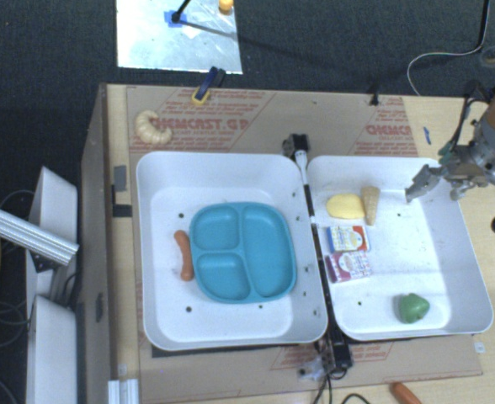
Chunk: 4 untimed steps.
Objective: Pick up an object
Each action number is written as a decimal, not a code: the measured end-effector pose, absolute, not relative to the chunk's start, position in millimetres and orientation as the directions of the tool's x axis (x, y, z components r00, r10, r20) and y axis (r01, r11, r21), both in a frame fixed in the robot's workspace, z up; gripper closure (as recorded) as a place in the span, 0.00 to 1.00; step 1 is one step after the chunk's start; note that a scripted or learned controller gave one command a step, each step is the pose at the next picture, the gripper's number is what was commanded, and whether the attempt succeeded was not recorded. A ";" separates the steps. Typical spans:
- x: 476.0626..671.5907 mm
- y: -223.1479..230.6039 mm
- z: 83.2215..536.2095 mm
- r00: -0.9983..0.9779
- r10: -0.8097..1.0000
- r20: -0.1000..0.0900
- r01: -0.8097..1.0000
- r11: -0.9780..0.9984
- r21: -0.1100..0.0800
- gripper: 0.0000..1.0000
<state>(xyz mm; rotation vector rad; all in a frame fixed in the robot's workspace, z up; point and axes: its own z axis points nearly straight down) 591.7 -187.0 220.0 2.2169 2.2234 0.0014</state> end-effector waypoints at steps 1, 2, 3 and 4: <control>603.7 -133.1 144.0 -0.004 1.000 0.001 1.000 0.004 -0.001 0.00; 626.0 -90.3 83.6 -0.004 1.000 0.001 1.000 0.004 -0.001 0.00; 669.1 -84.9 85.2 -0.005 1.000 0.000 1.000 0.005 0.004 0.00; 670.1 -85.1 96.4 -0.008 1.000 -0.001 1.000 0.008 0.007 1.00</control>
